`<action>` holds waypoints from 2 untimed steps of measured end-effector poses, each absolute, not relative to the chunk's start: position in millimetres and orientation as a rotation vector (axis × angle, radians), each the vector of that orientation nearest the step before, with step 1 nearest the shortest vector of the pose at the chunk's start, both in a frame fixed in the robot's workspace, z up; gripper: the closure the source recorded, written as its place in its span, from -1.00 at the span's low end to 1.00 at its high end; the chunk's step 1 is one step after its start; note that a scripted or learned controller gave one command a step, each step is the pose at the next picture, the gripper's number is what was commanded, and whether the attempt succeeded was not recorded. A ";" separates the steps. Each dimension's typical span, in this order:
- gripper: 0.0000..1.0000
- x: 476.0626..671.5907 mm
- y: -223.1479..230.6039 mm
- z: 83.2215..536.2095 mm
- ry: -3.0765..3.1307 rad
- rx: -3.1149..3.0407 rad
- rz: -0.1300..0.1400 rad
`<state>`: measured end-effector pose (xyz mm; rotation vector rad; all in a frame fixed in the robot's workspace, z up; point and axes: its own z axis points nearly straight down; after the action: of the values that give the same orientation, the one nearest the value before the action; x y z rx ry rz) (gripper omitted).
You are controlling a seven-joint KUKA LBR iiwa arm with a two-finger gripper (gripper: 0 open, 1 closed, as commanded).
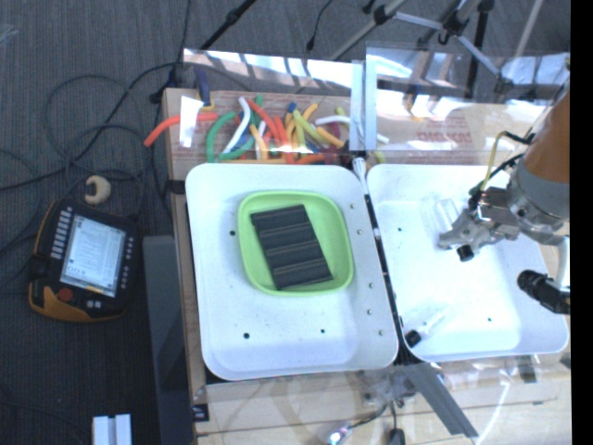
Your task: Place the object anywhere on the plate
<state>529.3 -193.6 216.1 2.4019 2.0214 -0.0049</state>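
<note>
A green square plate (341,248) lies in the left white bin (287,350). On its middle rests a dark grey ribbed block (291,246), lying flat and slightly turned. My gripper (466,243) hangs low over the right white bin (500,332), near its upper middle, well to the right of the plate. From this angle its state is hidden. A faint clear shape (442,213) lies on the bin floor just left of the gripper; I cannot tell what it is.
A small clear item with a dark tip (422,327) lies near the right bin's front left corner. Coloured cables (269,128) pile up behind the left bin. A teach pendant (83,260) sits on the floor at left. A black part (545,290) juts in at right.
</note>
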 end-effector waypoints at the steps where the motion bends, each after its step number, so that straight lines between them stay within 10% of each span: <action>1: 1.00 582.4 -121.6 208.6 2.240 2.203 -0.002; 2: 1.00 574.6 -37.5 205.8 2.134 2.307 -0.002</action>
<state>574.6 -37.5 205.8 2.3072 2.1336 -0.0021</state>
